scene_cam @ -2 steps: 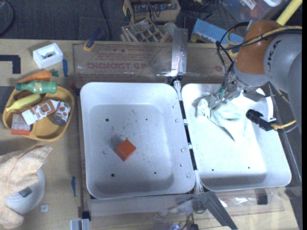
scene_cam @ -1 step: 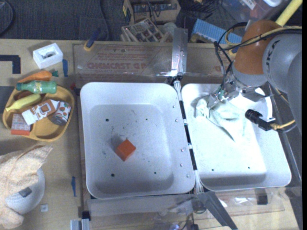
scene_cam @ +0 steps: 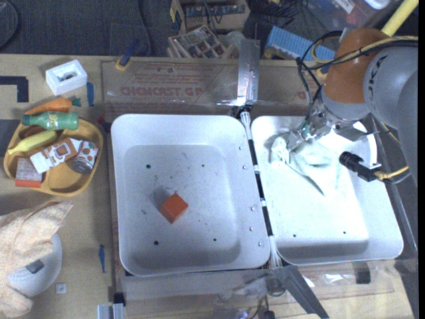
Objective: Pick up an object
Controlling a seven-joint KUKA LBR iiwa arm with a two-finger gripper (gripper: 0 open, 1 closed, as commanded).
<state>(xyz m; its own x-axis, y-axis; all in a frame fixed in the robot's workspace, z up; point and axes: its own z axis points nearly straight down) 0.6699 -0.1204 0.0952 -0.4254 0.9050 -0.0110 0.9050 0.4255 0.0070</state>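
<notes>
An orange block (scene_cam: 174, 207) lies alone on the floor of the left white bin (scene_cam: 133, 135), a little left of the bin's middle, with a few dark specks around it. The right white bin (scene_cam: 382, 241) sits just beside it, sharing the centre divide. The grey arm (scene_cam: 392, 85) with its orange band reaches in from the right, and its gripper (scene_cam: 292, 148) is low over the upper left part of the right bin; whether it is spread or closed cannot be told. The block is well apart from the gripper, across the divide. A yellow bowl (scene_cam: 66, 185) of packets sits left of the bins
</notes>
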